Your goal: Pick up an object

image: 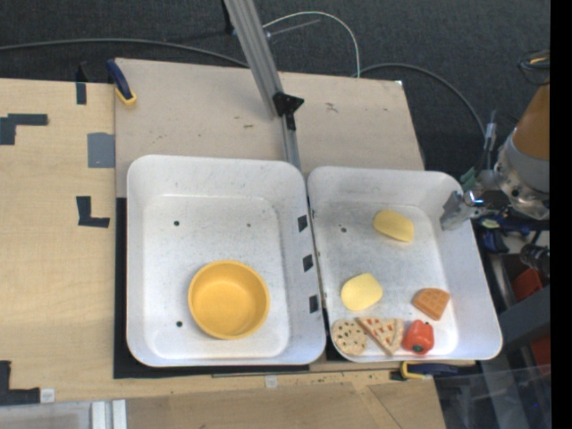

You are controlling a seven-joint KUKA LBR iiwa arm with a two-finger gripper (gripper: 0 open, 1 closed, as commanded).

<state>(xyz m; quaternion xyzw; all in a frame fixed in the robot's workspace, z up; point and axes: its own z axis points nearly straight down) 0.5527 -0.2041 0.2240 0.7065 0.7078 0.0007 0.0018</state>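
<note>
Starting at my far left, I've got the table (54, 239), bare wood with a few dark tape marks. Next, the left bin (156, 181), and in it a yellow bowl (229, 299) sitting upright toward the 6 o'clock side, a little right of the bin's middle. A grey pole (255, 38) slants down from 12 o'clock and ends at the seam between the two bins.

Now the right bin (357, 190), and here's where the pickable things lie. At about 1 o'clock from its middle, a pale yellow lump (394, 225) lies alone. Lower down, near the middle, a second yellow piece (361, 291). Along the 6 o'clock wall I see a row: a round cookie (349, 336), touching a wedge-shaped slice (382, 333) just right of it, then a red pepper (417, 336) touching the slice. Just above the pepper, at its 12 o'clock, an orange waffle-like piece (432, 303).

Further right, the jaws (456, 208) hang over the bin's 3 o'clock rim, near its upper corner, well apart from every item, nothing between them. Whether they're released or clenched, I can't tell from this angle. The arm (532, 150) comes in behind them from 3 o'clock, orange band showing at the picture's edge.
</note>
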